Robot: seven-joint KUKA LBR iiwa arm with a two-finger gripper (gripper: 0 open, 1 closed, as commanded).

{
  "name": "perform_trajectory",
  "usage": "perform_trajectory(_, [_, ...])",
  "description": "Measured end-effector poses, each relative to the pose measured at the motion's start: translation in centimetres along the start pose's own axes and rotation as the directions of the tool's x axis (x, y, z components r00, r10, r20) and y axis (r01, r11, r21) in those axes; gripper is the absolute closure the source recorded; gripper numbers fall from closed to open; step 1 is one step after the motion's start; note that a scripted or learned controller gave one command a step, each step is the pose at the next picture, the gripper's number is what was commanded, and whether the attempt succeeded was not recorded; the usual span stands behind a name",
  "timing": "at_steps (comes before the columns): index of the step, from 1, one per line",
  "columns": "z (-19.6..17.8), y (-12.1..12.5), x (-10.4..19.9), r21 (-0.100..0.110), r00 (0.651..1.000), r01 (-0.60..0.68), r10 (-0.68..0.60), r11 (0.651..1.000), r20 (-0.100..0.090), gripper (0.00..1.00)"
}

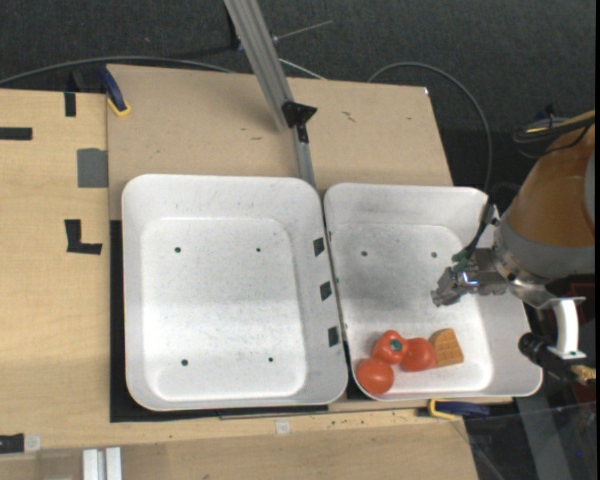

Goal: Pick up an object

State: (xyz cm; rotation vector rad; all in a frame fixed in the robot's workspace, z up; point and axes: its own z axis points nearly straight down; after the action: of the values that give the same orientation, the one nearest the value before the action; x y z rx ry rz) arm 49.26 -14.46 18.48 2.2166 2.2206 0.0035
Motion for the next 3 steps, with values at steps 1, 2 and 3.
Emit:
perform_trajectory(1, [-5.7, -0.5, -0.7, -0.001, 1.000, -0.001, 0.001, 1.000, 0.001, 1.00])
perform_trajectory(2, [-9.4, -0.4, -0.7, 0.002, 1.000, 0.000, 0.000, 1.000, 0.000, 1.00])
perform_trajectory(3, [-9.4, 1.6, 4.8, 0.005, 1.000, 0.005, -0.005, 1.000, -0.003, 1.00])
